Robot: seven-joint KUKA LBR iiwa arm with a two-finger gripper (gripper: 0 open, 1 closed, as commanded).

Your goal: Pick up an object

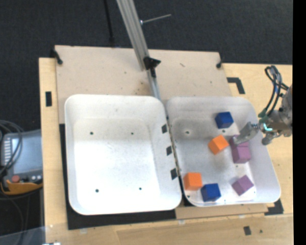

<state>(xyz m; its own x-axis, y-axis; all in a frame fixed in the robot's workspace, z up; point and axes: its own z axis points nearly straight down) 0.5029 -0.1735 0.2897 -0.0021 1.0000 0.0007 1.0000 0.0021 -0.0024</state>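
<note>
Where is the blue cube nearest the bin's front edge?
In the camera view, that blue cube lies in the right bin, near its front rim, between an orange cube and a purple cube.

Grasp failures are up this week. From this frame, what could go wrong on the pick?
1. The tool hangs right beside the upper purple cube, and an orange cube sits close on that cube's other side. A descent may nudge one instead of gripping it.
2. The lower purple cube, a blue cube and another orange cube lie near the right bin's wall, so a finger could strike the wall there.
</note>
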